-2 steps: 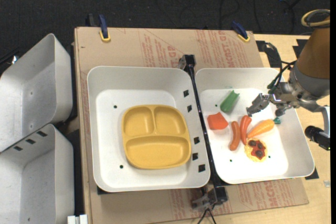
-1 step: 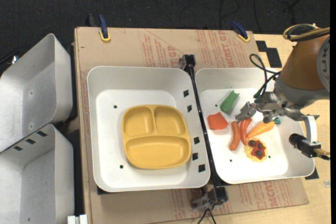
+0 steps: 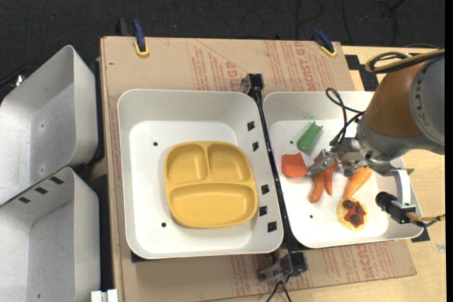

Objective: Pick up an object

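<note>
The right bin (image 3: 294,106) holds several toy foods. A green block (image 3: 309,136) lies near the bin's middle. Below it are an orange-red chunk (image 3: 294,165), a slim red pepper (image 3: 318,188), an orange carrot (image 3: 357,182) and a yellow piece with red and dark toppings (image 3: 352,214). My gripper (image 3: 327,163) hangs low over the bin, just above the top end of the red pepper, between the chunk and the carrot. The grey wrist and cables hide the bin's right side.
The left bin (image 3: 138,117) holds a yellow divided plate (image 3: 210,184). A black divider with clips runs between the bins (image 3: 265,152). Two spare white tubs (image 3: 42,124) stand off the bench at the left. Cardboard (image 3: 212,60) lies under both bins.
</note>
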`<state>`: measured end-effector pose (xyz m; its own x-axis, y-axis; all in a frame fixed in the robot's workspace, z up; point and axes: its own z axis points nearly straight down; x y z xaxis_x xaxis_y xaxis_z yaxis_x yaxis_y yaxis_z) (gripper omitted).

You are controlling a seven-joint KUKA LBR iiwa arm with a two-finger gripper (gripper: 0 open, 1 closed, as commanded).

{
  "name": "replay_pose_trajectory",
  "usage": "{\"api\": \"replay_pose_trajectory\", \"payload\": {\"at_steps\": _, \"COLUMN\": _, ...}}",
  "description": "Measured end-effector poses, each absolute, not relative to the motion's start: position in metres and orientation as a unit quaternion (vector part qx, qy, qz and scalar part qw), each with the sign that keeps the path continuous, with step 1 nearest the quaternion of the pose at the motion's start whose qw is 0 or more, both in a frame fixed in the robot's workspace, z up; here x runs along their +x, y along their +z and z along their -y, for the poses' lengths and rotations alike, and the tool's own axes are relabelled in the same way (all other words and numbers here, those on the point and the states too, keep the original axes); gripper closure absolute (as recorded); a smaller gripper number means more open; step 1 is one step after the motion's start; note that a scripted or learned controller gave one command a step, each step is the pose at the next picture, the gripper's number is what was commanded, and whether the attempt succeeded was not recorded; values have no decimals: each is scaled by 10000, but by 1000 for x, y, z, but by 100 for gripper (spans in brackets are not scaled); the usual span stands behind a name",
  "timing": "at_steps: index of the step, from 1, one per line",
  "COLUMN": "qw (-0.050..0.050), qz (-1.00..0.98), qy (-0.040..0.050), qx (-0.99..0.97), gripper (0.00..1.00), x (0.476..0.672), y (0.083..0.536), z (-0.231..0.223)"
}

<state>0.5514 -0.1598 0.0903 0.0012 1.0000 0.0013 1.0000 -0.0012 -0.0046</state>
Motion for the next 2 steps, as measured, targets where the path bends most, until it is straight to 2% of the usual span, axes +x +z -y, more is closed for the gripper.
{"api": "replay_pose_trajectory", "payload": {"at_steps": 1, "qw": -1, "qz": 7065, "qy": -1, "qx": -7077, "gripper": 100, "x": 553, "y": 103, "z": 160}}
{"api": "replay_pose_trajectory", "payload": {"at_steps": 2, "qw": -25, "qz": 7084, "qy": -13, "qx": -7058, "gripper": 100, "x": 560, "y": 156, "z": 151}}
